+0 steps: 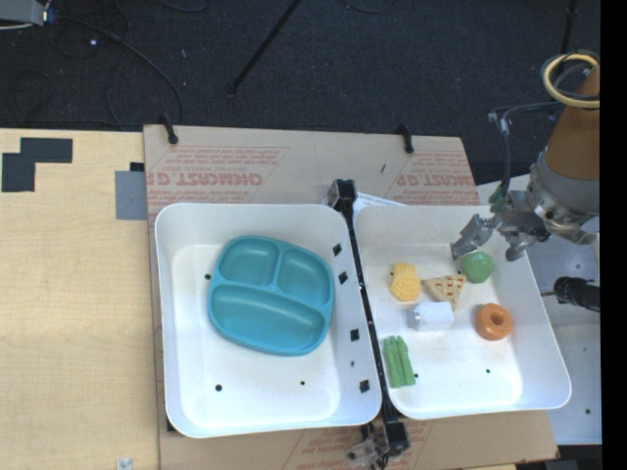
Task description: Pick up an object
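Green ball between spread gripper fingers, arm slanting from right.

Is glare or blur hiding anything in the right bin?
Camera view: even light, soft shadows, no strong glare on the right bin; small toys look slightly soft; the gripper by the green ball is dim and blurred.

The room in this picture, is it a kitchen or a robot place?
Probably a robot lab, not a kitchen. A robot arm's gripper hangs over two white bins. The food is toys, like the orange doughnut, and cables lie across the dark floor.
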